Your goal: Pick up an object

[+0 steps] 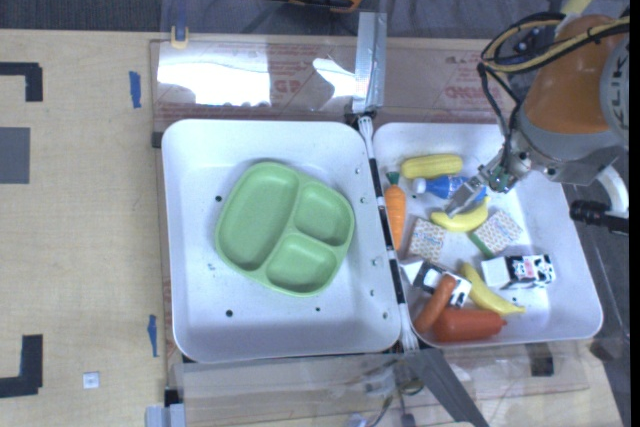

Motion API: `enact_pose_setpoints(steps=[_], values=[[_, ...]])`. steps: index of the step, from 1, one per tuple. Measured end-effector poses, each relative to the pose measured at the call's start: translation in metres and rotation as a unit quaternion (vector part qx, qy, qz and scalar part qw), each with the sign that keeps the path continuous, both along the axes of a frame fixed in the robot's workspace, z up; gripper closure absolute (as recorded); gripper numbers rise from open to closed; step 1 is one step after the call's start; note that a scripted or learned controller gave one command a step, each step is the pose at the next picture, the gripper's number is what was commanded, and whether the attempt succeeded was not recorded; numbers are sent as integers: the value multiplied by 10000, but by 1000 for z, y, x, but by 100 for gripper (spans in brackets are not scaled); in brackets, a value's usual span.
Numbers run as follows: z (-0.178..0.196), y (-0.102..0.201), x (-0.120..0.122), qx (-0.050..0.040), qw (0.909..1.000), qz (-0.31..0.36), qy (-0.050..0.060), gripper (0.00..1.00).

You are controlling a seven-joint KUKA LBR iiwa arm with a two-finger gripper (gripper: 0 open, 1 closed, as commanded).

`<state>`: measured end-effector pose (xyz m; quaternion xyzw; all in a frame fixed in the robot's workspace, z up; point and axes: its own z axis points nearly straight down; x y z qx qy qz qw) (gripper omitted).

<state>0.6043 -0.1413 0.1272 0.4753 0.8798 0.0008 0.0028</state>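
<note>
Reaching into the right bin (570, 315), the end effector (468, 203) sits low over the clutter, touching or just above a small yellow banana (462, 219), likely the pick target. Whether it is open or closed is unclear. Another banana (431, 165) lies just beyond it, a carrot (396, 212) beside.

the green divided plate (285, 227) looks smooth matt plastic. both white bins (190, 215) seem glossy plastic. the bench (70, 245) is pale wood.

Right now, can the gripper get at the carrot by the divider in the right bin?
Probably yes: the carrot lies uncovered, and the gripper hangs nearby over a banana, nothing between.
</note>
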Motion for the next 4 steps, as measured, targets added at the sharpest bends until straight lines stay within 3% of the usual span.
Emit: enact_pose_setpoints(steps=[1, 2, 3, 4], values=[[43, 23, 64, -8, 9942, 1079, -15, 0], [79, 5, 8, 0, 9802, 1980, 15, 0], [37, -23, -19, -4, 9347, 3555, 16, 0], [38, 21, 47, -31, 8574, 5147, -22, 0]])
